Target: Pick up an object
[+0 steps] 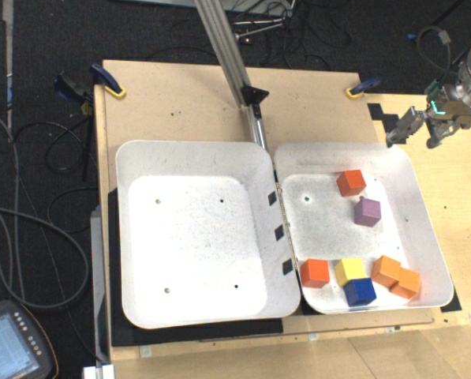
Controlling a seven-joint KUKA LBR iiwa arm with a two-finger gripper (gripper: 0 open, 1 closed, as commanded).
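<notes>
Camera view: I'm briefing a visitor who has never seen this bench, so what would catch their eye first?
Probably the bright blocks in the right bin: an orange block and a purple block near its far side, others clustered along its near edge, among them a blue block. The gripper hangs beyond that bin's far right corner, over the wooden bench.

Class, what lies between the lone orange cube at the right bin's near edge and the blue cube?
A yellow cube, seen in the camera view.

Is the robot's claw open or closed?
Open. The claw hangs above the right bin's far corner, its two fingers spread apart with nothing between them.
</notes>
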